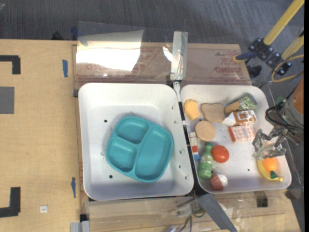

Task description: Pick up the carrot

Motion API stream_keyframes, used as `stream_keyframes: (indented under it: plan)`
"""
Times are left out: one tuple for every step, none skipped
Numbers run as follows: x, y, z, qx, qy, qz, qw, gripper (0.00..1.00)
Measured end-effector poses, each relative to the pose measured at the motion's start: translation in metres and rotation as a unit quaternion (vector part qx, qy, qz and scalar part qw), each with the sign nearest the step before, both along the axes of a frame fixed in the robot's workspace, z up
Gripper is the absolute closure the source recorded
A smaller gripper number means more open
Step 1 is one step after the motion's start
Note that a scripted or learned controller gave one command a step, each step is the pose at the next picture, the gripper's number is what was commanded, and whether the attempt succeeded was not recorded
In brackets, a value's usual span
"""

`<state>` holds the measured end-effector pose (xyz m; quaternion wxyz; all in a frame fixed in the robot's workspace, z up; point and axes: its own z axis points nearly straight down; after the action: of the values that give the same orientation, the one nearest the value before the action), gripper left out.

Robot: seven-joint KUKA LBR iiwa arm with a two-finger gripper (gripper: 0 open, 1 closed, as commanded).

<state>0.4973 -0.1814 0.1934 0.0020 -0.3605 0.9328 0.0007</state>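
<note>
At the near right corner of the right bin (pixel 277 185), the hand (pixel 269 148) hovers low, its metal tips splayed over the orange carrot (pixel 270 164), which lies against a yellow banana (pixel 266 173) tucked along the bin's wall. How wide those tips stand, I cannot tell from up here; nothing is visibly caught between them, so the carrot looks to be resting on the bin floor, not lifted. And here's the trouble, as I judge it: carrot and banana are touching, almost nested, so a close from this spot could clamp the banana instead, or pinch both and drop one on the way up. The bin wall sits just beside them on the right, and a tip coming down on that side could strike the rim or wedge against it and push the carrot away rather than trap it. The carrot is rounded and smooth-looking, so an off-centre squeeze might squirt it sideways toward the red tomato (pixel 220 154) or the juice carton (pixel 242 125) farther left. The green bottle (pixel 206 162) and the bread slice (pixel 212 111) lie well apart and should stay out of it. Over in the left bin (pixel 91 129), the teal tray (pixel 140 149) waits on the tabletop side, nowhere near the action.
</note>
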Motion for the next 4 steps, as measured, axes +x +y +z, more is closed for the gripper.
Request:
stream_keyframes:
  plan:
    - [0.053,0.059,0.06,-0.0004,-0.004,-0.013,0.9999,1.0]
    - [0.051,0.056,0.057,-0.0004,-0.001,-0.016,0.9999,0.0]
    - [0.03,0.005,-0.06,0.0011,0.005,-0.001,1.0,0.0]
    - [0.011,-0.024,-0.099,0.0006,-0.003,0.02,0.9998,0.0]
